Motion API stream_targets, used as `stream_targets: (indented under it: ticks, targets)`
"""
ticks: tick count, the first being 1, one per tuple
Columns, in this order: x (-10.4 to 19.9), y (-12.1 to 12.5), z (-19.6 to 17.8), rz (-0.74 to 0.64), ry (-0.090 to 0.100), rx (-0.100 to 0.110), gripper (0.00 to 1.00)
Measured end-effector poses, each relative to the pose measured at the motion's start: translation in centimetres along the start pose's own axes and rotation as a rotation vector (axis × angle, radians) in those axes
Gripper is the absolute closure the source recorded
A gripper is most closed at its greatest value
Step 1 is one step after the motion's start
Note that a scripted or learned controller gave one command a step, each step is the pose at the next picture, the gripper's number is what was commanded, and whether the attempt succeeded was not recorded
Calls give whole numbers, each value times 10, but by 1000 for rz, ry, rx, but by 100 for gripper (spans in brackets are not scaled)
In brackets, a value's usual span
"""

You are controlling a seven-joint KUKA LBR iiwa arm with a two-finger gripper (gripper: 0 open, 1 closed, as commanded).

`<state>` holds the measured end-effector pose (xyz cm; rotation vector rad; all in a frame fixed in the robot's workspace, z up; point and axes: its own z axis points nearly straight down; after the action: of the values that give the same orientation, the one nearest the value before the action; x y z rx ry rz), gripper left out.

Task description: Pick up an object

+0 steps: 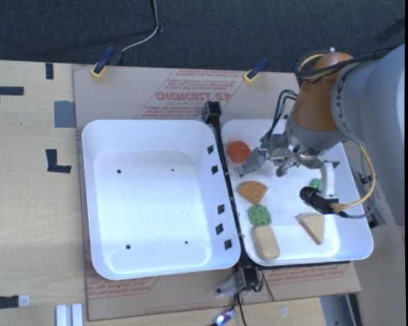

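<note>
The right bin (350, 253) holds several small items. A red-orange round piece (239, 151) lies by the divider, with an orange wedge (253, 191) just in front of it. Closer to me are a green broccoli-like piece (259, 214), a beige loaf (266, 242) and a pale wedge (312, 227). A small green bit (317, 183) shows beside the arm's black fitting. My gripper (268, 166) hangs over the back half of this bin, open, with only white bin floor between its fingers. Its left finger (251, 163) is close to the red-orange piece, just right of it.
The left bin (95, 138) sits beside the right one, parted by a black divider (221, 175). The grey arm with its orange band (316, 107) covers the right bin's back right corner. A yellow cable (357, 199) loops near the bin's right side.
</note>
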<state>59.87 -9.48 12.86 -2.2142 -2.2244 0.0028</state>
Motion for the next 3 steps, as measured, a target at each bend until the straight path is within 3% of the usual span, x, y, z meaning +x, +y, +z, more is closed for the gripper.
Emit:
stream_targets:
  ticks: [1,2,3]
  targets:
    - [13,63,-58,0,-2,-10,0]
    - [-4,67,44,5,-2,7,0]
    - [-3,69,29,2,-3,2,100]
